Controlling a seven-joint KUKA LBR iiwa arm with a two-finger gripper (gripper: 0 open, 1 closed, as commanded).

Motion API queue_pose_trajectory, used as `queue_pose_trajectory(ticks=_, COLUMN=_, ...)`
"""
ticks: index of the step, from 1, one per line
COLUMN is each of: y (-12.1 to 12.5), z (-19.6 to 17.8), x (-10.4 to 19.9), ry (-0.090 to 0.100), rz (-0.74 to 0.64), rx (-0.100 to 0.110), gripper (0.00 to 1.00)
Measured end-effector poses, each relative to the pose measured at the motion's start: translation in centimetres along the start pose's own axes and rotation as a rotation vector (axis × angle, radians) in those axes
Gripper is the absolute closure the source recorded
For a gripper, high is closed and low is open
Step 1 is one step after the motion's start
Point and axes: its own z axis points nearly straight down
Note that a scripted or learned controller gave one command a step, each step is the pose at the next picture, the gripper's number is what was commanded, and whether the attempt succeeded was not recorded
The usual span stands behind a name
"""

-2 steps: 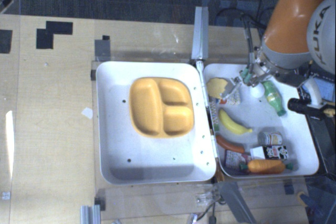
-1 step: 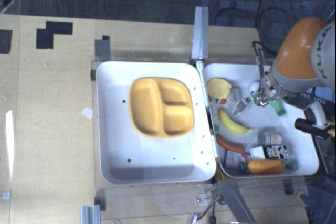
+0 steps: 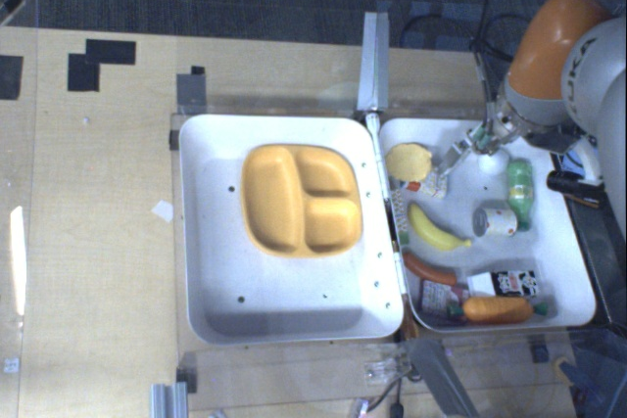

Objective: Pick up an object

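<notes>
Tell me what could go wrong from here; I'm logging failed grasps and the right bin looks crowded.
The gripper hovers between the yellow round item and the banana, so it may nudge one while descending. The carrot and sausage lie packed against the right bin wall, leaving little finger room.

Nothing here can be read. The small carton in the right bin has black-and-white print on its face, and the can beside the green bottle wears a pale label, but both are too blurred to make out.
</notes>
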Motion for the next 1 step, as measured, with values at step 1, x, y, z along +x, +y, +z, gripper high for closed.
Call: queue_pose_trajectory(ticks=1, y=-2.04, z=0.46, x=4.52, ry=-0.027, rz=-0.257, rx=-0.023, gripper=0.00)
